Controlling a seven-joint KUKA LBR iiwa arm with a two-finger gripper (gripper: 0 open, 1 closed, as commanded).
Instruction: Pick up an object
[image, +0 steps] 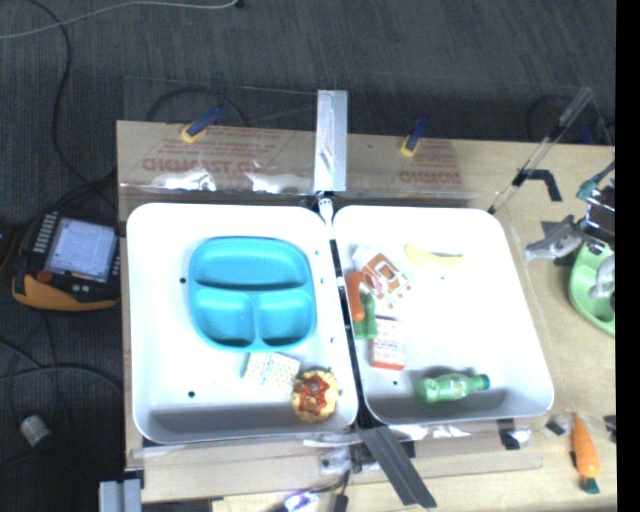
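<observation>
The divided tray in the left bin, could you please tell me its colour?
The divided tray is bright blue, seen in the camera view.

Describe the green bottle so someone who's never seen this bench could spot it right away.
Look at the right white bin, then along its near wall. The green bottle lies there on its side, apart from the cluster of small packets by the divider. It is the one all-green item in that bin, well away from the yellow banana at the far side.

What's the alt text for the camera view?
Two white bins side by side: the left bin holds a blue divided tray, a small card and a red-yellow toy; the right bin holds a green bottle, a banana and small packets.
</observation>
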